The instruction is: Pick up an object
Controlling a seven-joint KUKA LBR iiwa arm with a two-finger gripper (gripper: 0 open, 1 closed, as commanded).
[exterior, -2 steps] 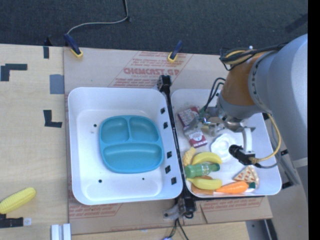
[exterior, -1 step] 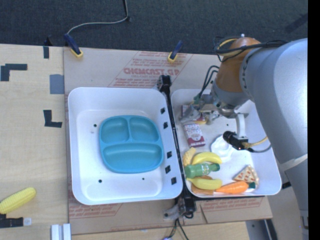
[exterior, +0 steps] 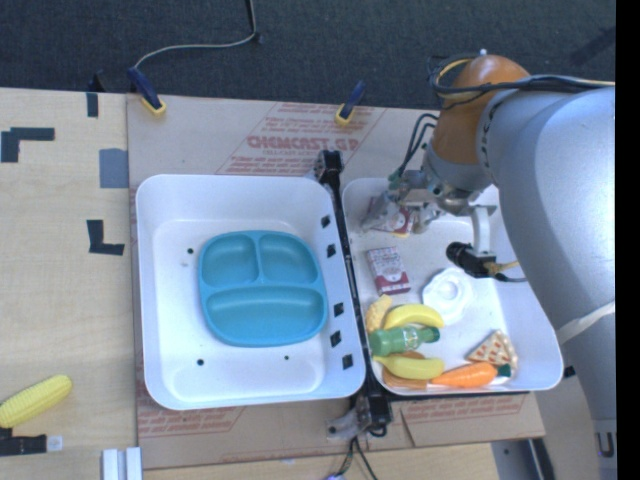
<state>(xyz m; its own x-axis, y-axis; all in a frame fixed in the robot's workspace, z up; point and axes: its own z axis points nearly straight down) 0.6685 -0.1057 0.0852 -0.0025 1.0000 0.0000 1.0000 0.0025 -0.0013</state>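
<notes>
My gripper [exterior: 402, 211] is low over the far end of the right bin [exterior: 530, 318], under the orange band of the arm [exterior: 470, 118]. A small reddish thing [exterior: 406, 225] shows right at the gripper's tip; whether it is held is unclear. Just in front lies a small red and white box [exterior: 388, 270]. Nearer the front of this bin are a white round cup [exterior: 445, 293], two yellow bananas [exterior: 412, 316] [exterior: 412, 367], a green bottle [exterior: 403, 339], an orange carrot [exterior: 463, 375] and a waffle wedge [exterior: 492, 349].
The left bin [exterior: 165, 268] holds a blue divided plate [exterior: 263, 286]. A yellow corn cob [exterior: 35, 398] lies on the bench at the front left. Black clips [exterior: 335, 268] sit along the wall between the bins. The arm's grey body covers the right side.
</notes>
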